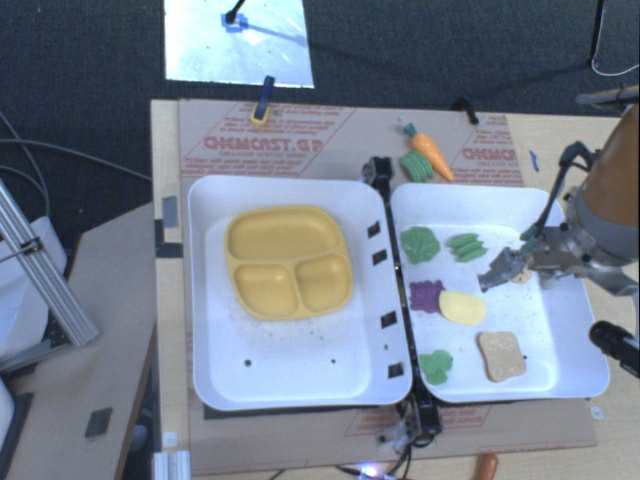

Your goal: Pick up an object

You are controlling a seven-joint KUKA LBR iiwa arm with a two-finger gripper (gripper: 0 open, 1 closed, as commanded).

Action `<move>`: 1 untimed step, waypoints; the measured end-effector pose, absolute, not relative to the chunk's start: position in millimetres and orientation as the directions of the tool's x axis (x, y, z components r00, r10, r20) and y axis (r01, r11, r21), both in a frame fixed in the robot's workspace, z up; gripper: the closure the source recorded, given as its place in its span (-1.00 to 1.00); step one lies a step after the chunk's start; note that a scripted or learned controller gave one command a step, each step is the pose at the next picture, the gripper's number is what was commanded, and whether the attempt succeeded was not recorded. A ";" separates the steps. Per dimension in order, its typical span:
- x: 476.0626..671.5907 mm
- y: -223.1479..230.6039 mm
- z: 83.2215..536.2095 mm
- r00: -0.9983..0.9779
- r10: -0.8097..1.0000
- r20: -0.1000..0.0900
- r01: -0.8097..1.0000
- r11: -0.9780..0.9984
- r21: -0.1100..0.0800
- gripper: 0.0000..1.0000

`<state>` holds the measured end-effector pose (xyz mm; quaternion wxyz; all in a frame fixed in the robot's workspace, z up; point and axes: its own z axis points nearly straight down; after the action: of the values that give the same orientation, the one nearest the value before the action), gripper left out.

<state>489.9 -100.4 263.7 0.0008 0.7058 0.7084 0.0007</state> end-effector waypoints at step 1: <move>507.4 -146.0 131.0 0.003 1.000 0.000 1.000 -0.003 -0.006 -1.00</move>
<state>507.4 -146.0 131.0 -0.0019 0.7080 0.7062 -0.0022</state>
